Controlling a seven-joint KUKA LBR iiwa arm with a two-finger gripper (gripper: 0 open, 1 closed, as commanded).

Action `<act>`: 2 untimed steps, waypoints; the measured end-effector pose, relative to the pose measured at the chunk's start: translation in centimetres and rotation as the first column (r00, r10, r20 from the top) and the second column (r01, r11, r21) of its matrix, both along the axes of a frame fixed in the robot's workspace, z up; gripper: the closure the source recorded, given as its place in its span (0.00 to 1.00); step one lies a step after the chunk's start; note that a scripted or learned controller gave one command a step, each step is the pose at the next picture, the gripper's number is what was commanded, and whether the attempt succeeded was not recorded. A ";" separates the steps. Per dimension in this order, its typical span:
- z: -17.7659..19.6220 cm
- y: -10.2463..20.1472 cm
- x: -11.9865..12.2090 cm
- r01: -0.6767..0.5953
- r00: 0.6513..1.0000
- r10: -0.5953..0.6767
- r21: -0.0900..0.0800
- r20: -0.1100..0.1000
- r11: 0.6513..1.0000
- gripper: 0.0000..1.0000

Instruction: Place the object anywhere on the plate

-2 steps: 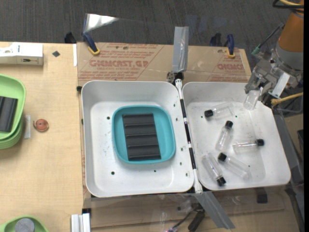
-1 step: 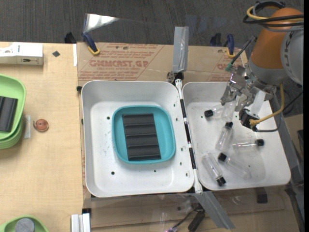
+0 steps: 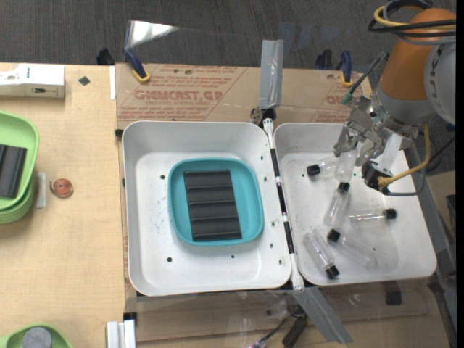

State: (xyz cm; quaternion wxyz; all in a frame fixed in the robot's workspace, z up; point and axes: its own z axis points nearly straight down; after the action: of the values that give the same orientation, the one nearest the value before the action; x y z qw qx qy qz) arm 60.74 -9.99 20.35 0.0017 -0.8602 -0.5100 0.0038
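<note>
A teal plate (image 3: 251,187) lies in the left bin (image 3: 145,216) and carries a black ribbed block (image 3: 212,204). Several clear tubes with black caps lie loose in the right bin (image 3: 413,252): one near the bin's back left (image 3: 326,169), one upright-looking in the middle (image 3: 336,203), one on the right (image 3: 370,217), and two near the front (image 3: 319,253). My gripper (image 3: 352,155) hangs over the back of the right bin, just right of the back-left tube. Its tips blend with the clear tubes below.
The divider between the bins (image 3: 279,194) runs between gripper and plate. A green tray (image 3: 14,169), a small orange disc (image 3: 62,188) and a white box (image 3: 32,82) sit on the wooden bench at left. Cardboard (image 3: 188,93) lies behind the bins.
</note>
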 end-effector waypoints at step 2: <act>-1.4 5.2 -3.0 -0.112 0.994 0.112 0.001 0.003 0.994 1.00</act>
State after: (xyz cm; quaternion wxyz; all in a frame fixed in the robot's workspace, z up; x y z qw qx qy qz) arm 57.75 -4.83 18.99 0.0013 -0.8303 -0.5574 0.0024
